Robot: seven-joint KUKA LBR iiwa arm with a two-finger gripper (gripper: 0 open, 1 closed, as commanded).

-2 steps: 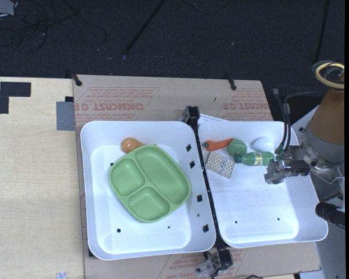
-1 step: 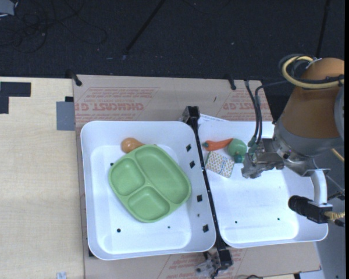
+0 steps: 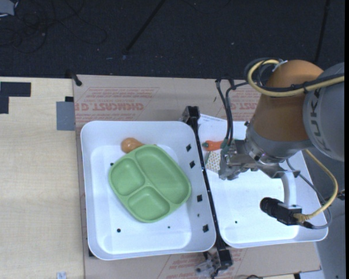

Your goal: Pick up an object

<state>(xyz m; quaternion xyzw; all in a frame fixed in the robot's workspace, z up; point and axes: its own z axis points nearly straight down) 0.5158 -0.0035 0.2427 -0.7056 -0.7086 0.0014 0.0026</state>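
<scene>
Pale wooden counter [image 3: 29, 173] bearing two white bins. Nearest, green divided plate [image 3: 149, 182] in left bin [image 3: 99, 225]; behind, touching it, orange ball [image 3: 130, 145]. Farther right, pincer [image 3: 231, 166] low over right bin [image 3: 250, 237], finger state indiscernible; beside it, small orange object [image 3: 213, 145].

A pale wooden bench [image 3: 29, 179] is lying under a sheet of brown cardboard [image 3: 134, 97] (printed lettering reversed), while dark carpet [image 3: 134, 22] is stretching behind.
</scene>
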